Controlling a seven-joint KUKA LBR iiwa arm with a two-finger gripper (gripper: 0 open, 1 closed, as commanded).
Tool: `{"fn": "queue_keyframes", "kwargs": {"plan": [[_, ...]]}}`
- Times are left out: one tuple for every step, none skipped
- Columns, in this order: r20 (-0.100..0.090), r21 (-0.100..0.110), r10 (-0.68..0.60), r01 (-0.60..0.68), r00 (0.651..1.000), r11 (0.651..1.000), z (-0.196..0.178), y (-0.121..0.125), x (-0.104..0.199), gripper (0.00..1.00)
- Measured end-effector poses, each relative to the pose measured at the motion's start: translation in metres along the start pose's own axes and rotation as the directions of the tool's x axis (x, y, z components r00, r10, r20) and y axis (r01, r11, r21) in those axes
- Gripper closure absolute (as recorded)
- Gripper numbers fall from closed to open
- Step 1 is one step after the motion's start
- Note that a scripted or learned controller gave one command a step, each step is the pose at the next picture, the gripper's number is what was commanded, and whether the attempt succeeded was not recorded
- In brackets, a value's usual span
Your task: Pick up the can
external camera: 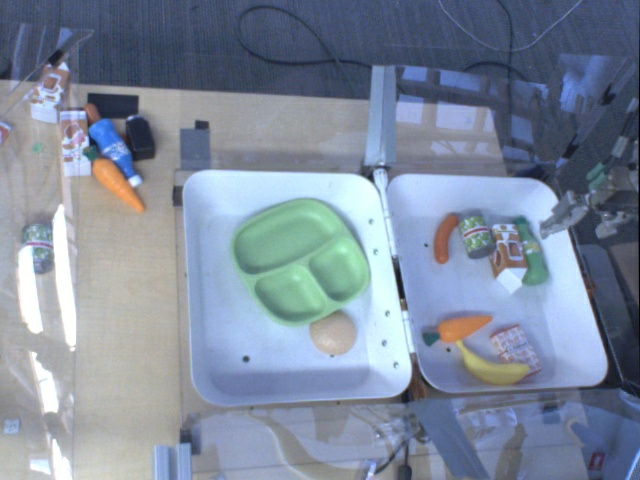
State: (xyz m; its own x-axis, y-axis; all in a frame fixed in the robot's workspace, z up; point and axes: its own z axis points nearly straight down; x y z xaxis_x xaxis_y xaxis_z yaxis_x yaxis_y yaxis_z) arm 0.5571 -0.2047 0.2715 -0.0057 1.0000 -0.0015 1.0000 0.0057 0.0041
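Observation:
The can (475, 238) is small and green with a red and white label. It lies on its side in the upper middle of the right bin (580, 298), between an orange-red sausage (444, 238) and a brown and white carton (508, 252). My gripper (558, 220) hovers over the bin's upper right rim. It is to the right of the can, apart from it, with the carton and a green packet (535, 260) in between. Nothing shows in the gripper.
The right bin also holds a toy carrot (462, 328), a banana (495, 370) and a red and white box (513, 343) near its front. The left bin (210, 298) holds a green divided plate (300, 261) and a tan ball (333, 334). Loose items (110, 158) lie on the bench at far left.

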Motion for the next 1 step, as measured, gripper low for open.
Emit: {"fn": "queue_keyframes", "kwargs": {"plan": [[-0.001, -0.001, -0.161, 0.161, 0.987, 0.987, 0.0689, 0.0482, 0.0522, 0.0]]}}
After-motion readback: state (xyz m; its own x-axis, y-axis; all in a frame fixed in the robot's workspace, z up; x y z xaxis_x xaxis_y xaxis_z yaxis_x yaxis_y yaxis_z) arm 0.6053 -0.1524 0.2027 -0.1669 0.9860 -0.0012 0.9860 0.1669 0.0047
